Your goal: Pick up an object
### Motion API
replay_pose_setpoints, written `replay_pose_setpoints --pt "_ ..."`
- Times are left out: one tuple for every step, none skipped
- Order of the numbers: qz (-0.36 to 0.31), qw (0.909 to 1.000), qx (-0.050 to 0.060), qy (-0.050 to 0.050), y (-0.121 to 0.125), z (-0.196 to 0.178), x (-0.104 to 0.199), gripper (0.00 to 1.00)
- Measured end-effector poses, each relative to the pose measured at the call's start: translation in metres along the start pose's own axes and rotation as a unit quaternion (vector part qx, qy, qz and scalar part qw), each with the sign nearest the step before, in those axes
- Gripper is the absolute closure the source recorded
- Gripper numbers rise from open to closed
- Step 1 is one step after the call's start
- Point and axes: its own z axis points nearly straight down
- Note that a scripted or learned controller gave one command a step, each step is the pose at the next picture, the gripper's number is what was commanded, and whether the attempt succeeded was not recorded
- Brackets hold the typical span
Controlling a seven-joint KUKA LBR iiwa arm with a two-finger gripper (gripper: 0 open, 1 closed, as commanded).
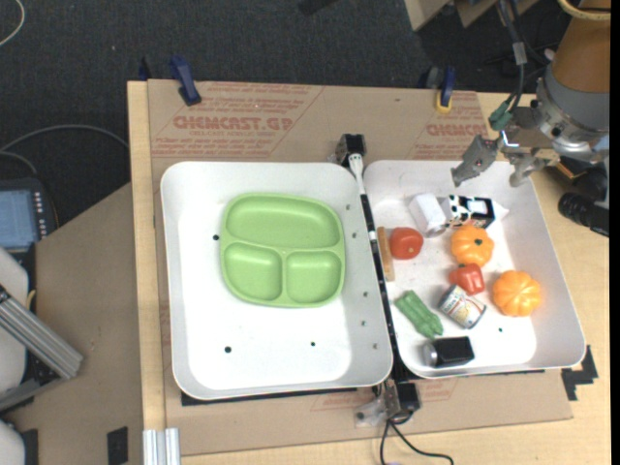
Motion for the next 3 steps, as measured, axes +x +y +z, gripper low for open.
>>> replay_pose_setpoints --pt "-0.004 0.9999 -0.012 0.000 -0.026 -0.199 0.082 0.00" --pt "-0.001 1.0000 -0.004 -0.001 -0.026 -0.199 0.078 1.00" --pt "-0.004 1.0000 -0.005 0.002 -0.089 -0.256 0.146 1.00"
